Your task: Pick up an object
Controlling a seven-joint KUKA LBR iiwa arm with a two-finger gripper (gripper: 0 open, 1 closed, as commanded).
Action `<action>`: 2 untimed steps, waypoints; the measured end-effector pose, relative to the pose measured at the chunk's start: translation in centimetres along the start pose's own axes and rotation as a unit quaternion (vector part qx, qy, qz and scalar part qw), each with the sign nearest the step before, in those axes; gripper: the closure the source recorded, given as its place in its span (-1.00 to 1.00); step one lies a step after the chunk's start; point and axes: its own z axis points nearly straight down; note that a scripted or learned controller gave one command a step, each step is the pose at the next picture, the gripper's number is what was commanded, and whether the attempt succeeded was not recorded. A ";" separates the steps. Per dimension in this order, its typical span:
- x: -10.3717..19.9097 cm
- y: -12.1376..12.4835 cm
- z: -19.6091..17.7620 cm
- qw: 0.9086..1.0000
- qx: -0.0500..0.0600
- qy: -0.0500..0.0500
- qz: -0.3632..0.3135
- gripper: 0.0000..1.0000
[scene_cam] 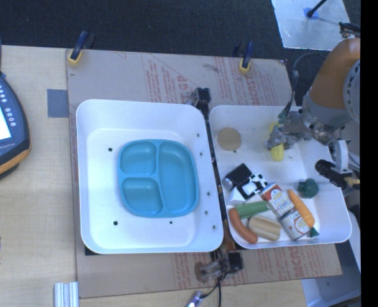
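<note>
The hand [279,139] hangs low in the right bin [252,115], right at a small yellow piece [277,152] near the far wall, and whether it grips it I cannot tell. A glancing touch could flick that piece off against the wall. The carrot [302,208], sausage [242,226] and carton [284,211] lie crowded at the near edge, well apart.

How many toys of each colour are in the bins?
Blue: 1, plate
Yellow: 1, piece
Tan: 2, disc, bread roll
Black: 1, block
Green: 2, lump, bean
Orange/red: 2, carrot, sausage
Carton: 1
Total: 10
</note>
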 end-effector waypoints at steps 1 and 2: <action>5.3 2.4 0.3 1.000 0.004 0.001 0.001 1.00; 13.5 -0.3 -9.1 1.000 -0.001 0.001 0.001 1.00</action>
